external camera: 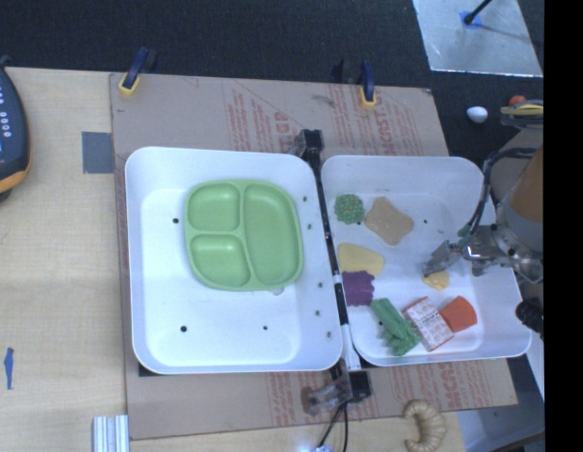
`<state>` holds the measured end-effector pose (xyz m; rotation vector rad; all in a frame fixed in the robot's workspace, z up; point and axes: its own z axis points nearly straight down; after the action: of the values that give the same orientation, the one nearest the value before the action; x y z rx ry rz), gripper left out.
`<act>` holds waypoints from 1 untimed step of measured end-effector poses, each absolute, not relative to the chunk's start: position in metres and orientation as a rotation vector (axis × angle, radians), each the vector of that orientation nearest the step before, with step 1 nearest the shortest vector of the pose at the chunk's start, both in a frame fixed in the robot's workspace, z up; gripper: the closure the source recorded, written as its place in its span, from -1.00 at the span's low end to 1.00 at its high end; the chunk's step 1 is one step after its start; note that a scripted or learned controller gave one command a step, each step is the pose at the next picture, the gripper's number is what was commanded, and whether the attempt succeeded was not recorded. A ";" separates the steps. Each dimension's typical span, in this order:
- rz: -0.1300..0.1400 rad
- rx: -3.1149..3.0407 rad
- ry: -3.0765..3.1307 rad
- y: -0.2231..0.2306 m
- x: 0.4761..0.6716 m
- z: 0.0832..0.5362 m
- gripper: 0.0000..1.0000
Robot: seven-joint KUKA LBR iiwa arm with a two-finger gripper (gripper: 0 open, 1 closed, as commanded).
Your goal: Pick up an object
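Observation:
The right bin (404, 169) holds several toy foods: a green broccoli piece (348, 208), a tan bread slice (388, 220), a pale yellow wedge (360, 257), a purple bunch (358, 287), a green leafy piece (395, 326), a red-and-white packet (426, 321) and an orange block (459, 314). My gripper (444, 258) reaches in from the right and hangs low over the bin's right half. A small yellow chunk (436, 279) lies right at its tip, just below it. Whether the chunk is held is unclear.
The left bin (159, 337) holds a green divided plate (244, 234). A black divider with clips (315, 149) runs between the bins. A pendant (4, 130) rests on the bench at far left. Blue-and-yellow clamps (367, 88) hold the cardboard's far edge.

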<state>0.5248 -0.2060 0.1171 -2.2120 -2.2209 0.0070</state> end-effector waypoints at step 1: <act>0.002 -2.211 -2.230 -0.182 0.555 0.090 -1.00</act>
<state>0.5545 -0.1824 0.0904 -2.2105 -2.2295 0.0024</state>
